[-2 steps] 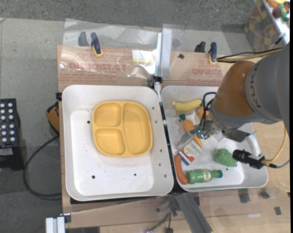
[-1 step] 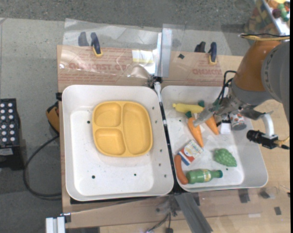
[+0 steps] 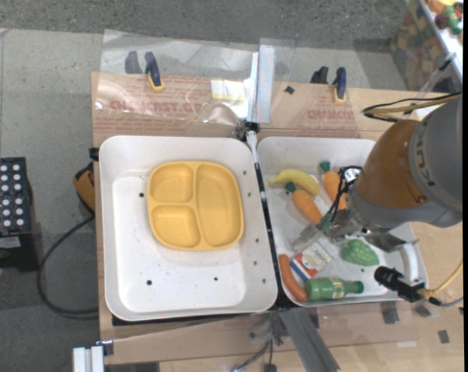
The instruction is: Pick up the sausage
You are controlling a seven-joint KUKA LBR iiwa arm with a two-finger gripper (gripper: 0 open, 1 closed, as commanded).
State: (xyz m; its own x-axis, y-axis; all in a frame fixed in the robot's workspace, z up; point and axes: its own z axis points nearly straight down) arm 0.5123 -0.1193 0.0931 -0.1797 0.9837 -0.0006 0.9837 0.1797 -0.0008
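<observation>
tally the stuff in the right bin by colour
orange: 3, two carrots and the sausage
green: 2, the bottle and a leafy piece
yellow: 1, the banana
white with red and blue: 1, a small packet
total: 7, though the arm may hide more

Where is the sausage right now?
The sausage lies in the right bin, in its near-left corner against the wall beside the left bin, just left of the green bottle and a small packet.
</observation>
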